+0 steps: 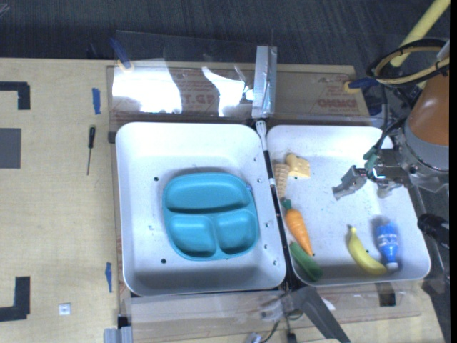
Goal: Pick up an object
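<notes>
I am looking down on two white bins sitting side by side: the left bin [136,213] and the right bin [407,263]. In the left one, one blue divided tray [211,213] is lying flat, with three compartments, one long one at the back and two smaller ones in front.

In the right bin I am counting five loose things. One pale waffle-like piece [298,166] is lying near the back left, with one ribbed tan piece [280,181] just beside it against the dividing wall. One orange carrot [298,231] is resting along the left wall, and one dark green vegetable [308,264] is touching its front end. One yellow banana [363,252] is curving along the front right, with one small blue bottle [388,243] just beside it on the right.

The arm is reaching in from the right, and its gripper [349,182] is hanging over the bare middle of the right bin, well apart from the banana and the carrot. I cannot tell how the claw is set, and I am seeing nothing caught in it.
</notes>
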Controlling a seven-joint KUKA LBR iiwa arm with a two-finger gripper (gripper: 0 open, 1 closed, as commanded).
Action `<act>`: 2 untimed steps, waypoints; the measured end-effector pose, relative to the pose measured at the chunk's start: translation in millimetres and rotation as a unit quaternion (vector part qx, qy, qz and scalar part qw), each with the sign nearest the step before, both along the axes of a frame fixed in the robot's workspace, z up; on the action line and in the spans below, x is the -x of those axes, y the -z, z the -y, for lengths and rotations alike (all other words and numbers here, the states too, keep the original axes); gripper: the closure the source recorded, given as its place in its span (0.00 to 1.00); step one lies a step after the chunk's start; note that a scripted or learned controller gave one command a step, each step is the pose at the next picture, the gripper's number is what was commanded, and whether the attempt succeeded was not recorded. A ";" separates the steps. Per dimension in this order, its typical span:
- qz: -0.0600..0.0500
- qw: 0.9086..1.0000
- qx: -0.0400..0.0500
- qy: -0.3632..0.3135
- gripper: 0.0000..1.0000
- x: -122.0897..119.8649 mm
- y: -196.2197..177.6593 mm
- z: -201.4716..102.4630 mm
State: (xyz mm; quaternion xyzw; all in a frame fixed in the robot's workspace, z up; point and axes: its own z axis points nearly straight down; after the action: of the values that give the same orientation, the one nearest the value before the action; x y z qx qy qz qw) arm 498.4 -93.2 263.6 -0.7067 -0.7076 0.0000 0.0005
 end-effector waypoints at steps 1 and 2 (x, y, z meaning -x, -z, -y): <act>-0.002 0.999 0.000 -0.050 0.00 -16.7 64.8 25.6; 0.002 0.997 0.001 -0.083 0.00 18.4 174.2 71.8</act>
State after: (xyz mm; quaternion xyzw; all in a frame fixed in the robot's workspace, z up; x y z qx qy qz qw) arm 480.0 -164.9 89.4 -0.6457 -0.7636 -0.0006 -0.0016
